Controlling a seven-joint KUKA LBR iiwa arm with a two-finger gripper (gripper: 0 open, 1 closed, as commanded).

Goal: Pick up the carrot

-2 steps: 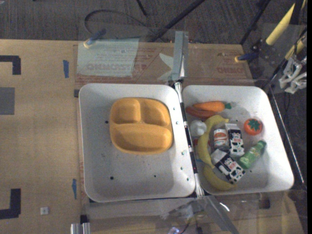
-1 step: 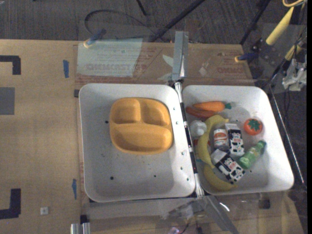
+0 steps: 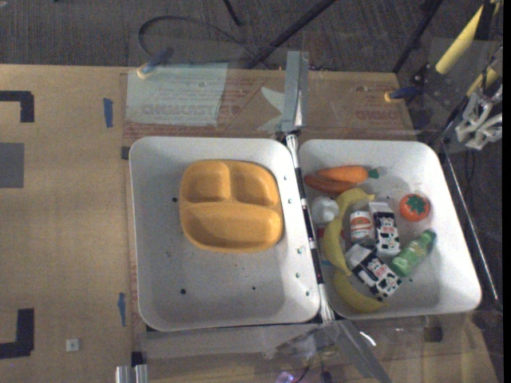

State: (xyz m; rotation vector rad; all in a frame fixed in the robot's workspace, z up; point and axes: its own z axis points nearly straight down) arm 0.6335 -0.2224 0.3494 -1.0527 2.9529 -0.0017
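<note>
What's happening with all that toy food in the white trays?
Nothing is being handled right now. The orange toy carrot with a green top lies at the far edge of the right shallow white bin, beside a yellow toy banana, small cow-patterned cartons and a green bottle. The left white bin holds an orange divided plastic plate. The carrot hasn't been picked up yet.

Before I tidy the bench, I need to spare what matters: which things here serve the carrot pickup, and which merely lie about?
For the job:
- orange carrot with green top
- right white bin holding it

Lying about:
- yellow divided plate
- yellow banana
- small round orange fruit
- green bottle
- cow-patterned milk cartons
</note>
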